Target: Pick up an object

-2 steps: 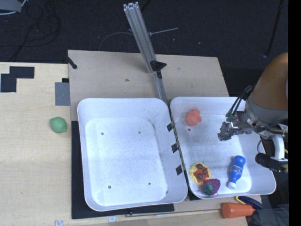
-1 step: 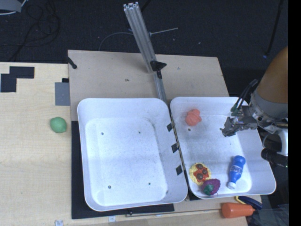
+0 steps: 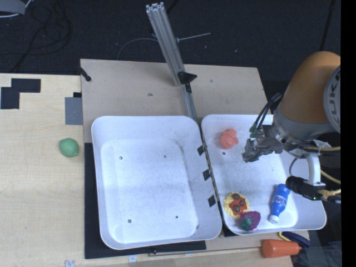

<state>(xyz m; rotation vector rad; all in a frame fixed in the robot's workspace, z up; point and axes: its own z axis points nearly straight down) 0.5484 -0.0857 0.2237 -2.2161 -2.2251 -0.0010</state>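
In the right bin [image 3: 261, 188] lie a pink-red lumpy object [image 3: 228, 138] near the back left, a yellow toy with dark spots [image 3: 236, 203], a purple and green piece [image 3: 250, 220] at the front, and a blue bottle with a white cap [image 3: 279, 201]. My gripper [image 3: 251, 152] hangs over the bin's middle, just right of the pink-red object and apart from it. Nothing shows between its fingers.
The left bin [image 3: 147, 182] sits beside the right one, joined by black clips. A green ball [image 3: 69, 147] rests on the bench at far left. An orange object [image 3: 280, 248] lies outside the right bin's front edge. A metal rail [image 3: 169, 43] slants at the back.
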